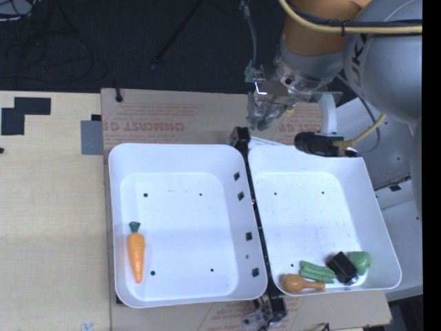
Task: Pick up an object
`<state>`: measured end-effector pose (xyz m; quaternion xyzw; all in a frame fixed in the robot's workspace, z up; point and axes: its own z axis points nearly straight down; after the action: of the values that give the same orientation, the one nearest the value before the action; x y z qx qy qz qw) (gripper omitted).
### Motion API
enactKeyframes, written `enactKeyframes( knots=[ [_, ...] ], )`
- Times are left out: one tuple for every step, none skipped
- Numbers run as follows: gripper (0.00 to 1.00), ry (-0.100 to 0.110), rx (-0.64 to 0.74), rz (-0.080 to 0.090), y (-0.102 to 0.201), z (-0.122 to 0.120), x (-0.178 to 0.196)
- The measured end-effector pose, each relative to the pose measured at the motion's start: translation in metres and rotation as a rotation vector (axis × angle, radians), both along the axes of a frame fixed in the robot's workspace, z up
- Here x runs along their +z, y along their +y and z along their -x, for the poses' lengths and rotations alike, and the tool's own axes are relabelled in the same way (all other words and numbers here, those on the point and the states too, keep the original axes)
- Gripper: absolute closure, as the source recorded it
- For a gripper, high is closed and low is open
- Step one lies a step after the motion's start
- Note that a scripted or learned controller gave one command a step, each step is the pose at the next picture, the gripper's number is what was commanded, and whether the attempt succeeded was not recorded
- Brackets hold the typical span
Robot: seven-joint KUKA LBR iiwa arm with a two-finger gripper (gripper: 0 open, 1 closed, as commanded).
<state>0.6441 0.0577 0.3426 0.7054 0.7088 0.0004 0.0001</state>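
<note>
We log, nearest, a carrot [136, 256] in the left bin [172, 161]; pear [300, 283], green beans [316, 271] and black block [342, 267] in the right bin [317, 164]. Farther back, tool [263, 119] raised; grip state unclear.

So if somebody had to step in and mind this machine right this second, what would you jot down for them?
Gripper: up above the far edge of the bins, near the divider, nothing seen between its fingers; whether open or shut is unclear.
Left white bin: one orange toy carrot with a green top, near the front left corner.
Right white bin: a cluster in the front right corner, namely a tan pear-shaped piece, a green bean pod, a small black block and a light green piece behind it.
Done: nothing picked up.
Left: choose an object, go down, grasp, lift.
</note>
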Motion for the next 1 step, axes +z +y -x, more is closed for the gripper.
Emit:
enactKeyframes(
  knots=[
    [1.0, -0.015, 0.003, -0.003, 0.0792, 0.0005, 0.1766]
  ],
)
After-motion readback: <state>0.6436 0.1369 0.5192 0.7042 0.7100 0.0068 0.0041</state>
